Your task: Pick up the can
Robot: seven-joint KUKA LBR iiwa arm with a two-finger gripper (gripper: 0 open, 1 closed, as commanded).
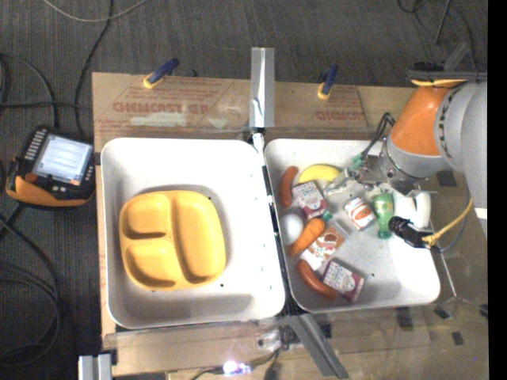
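Note:
The can [359, 213] is small, red and white, and lies tilted in the middle of the right bin [420, 287]. A green bottle [383, 214] lies right beside it on its right. My gripper [358, 176] hangs at the far side of this bin, just beyond the can in the view and next to a yellow fruit [318, 172]. Nothing visibly sits in the gripper. The grey arm with its orange band [420, 125] comes in from the right.
The right bin also holds two sausages [287, 185] [314, 279], a carrot [308, 235], a white egg [293, 227], several snack packets [342, 279] and a white object [420, 207]. The left bin [119, 291] holds a yellow divided tray [173, 238].

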